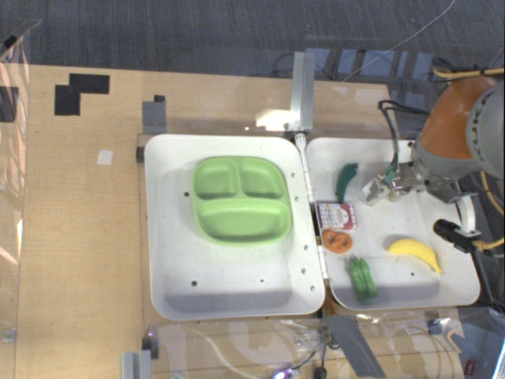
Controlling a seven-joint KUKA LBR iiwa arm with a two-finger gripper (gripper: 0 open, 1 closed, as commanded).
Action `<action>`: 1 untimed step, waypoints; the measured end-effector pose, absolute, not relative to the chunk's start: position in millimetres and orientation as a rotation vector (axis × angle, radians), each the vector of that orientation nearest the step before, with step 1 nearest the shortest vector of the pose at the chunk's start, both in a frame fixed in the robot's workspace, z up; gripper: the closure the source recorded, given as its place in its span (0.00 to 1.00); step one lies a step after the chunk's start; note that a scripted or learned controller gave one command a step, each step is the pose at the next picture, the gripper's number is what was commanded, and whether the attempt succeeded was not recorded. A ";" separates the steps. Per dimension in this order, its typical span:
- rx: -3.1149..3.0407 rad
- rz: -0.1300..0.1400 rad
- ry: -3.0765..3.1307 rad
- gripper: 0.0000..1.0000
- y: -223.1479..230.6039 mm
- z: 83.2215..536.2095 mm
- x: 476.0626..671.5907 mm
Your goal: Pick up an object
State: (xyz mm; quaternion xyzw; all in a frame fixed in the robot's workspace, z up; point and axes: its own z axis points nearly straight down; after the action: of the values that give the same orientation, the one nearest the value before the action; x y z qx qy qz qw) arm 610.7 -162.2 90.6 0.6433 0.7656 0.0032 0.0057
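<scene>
On the counter [79,235], two shallow white bins sit side by side, their inner rims touching along a central divider. The left bin [170,275] carries a green compartment plate [240,199], lying flat near the bin's middle, its two small compartments toward the far edge and its one large compartment toward the near edge.

The right bin [450,290] carries several small things. Along its left edge lie a small printed packet [335,215] and, just nearer the front edge, a round orange-red item [338,241]; the two touch or nearly touch. Toward the far left corner lies a dark green curved vegetable [346,180], tilted. Near the front edge rests a light green vegetable [362,278], just right of the round item. A yellow banana [415,253] lies toward the front right corner, apart from the others.

The tool [384,186] hangs over the far half of the right bin, between the dark green vegetable and the bin's right edge, with nothing visible between its fingers; whether they stand wide or narrow cannot be told. The arm [458,129] enters from the right edge.
</scene>
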 end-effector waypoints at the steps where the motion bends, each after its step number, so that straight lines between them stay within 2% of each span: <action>1: 2.012 0.010 2.395 0.00 -162.9 90.5 611.3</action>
State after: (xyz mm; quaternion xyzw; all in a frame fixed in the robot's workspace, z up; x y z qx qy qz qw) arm 611.3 -162.9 90.5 0.6432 0.7656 0.0031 0.0066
